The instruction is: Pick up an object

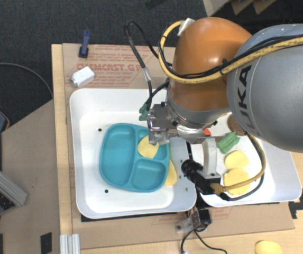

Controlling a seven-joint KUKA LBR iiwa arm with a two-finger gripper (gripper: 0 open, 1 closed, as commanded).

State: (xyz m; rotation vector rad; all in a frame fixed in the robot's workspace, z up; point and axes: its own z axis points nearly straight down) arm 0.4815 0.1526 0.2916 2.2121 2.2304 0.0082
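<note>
**Gripper low over the divided tray, aiming at a yellow piece**

Nearest the camera, along the bottom edge, a tangle of black cable and a small connector [196, 222] lies on the brown cardboard-covered surface [64, 142], with a yellow rounded object [267, 246] at the lower right corner.

Next in come the two bins. The right white shallow bin [286, 187] holds two pale yellow plastic lumps [236, 168] and a small green plastic piece [228, 141], partly under the arm's looping yellow-and-black cable [246, 181]. The left white shallow bin [85, 157] holds a teal plastic tray with divided compartments [122, 155]. A pale yellow flat disc [147, 149] sits in the tray's upper right compartment, and another yellow piece [171, 174] peeks out from beneath the tray's right edge.

The gripper [155, 135] hangs just above that disc, at the tray's right side. I cannot tell whether it is released or clenched, since the wrist hides the tips, and nothing is visibly held.

The disc seems the likely target. To do this well, I judge the descent should stay centred on the disc and clear of the tray's dividing ridge and rim, which could block a finger or lift the tray instead. A flat, thin piece will probably be hard to pinch.

Farthest off, a white small block [82, 76] and a blue clip [84, 43] rest on the surface behind the bins, well apart from the work.
</note>
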